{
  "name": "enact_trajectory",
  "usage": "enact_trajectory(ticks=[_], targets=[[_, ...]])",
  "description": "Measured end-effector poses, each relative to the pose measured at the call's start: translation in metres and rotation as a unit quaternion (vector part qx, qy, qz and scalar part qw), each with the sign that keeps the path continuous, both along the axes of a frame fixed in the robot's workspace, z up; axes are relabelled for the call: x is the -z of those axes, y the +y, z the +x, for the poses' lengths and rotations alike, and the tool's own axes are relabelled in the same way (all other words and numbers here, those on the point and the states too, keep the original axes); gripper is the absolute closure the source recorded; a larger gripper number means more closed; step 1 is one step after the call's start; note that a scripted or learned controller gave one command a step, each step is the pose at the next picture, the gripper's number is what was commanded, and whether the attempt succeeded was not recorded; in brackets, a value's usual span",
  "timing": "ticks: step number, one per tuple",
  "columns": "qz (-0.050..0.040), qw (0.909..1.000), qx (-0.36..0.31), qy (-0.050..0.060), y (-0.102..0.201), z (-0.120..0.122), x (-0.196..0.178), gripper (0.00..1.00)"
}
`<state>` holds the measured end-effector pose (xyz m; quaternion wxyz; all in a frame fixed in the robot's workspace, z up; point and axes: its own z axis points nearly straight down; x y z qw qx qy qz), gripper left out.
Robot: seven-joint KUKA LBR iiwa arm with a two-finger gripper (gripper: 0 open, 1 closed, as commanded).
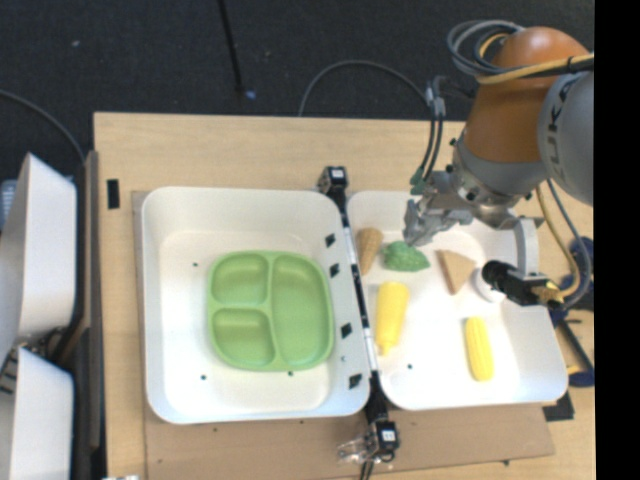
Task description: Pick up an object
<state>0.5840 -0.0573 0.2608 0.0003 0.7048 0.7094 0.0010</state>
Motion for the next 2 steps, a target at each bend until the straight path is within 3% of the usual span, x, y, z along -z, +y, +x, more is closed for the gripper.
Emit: enact_trajectory(ticks=[2], targets=[[-0.0001,1.0000,0.000,0.001,0.101,-0.019,-0.006,1.00]])
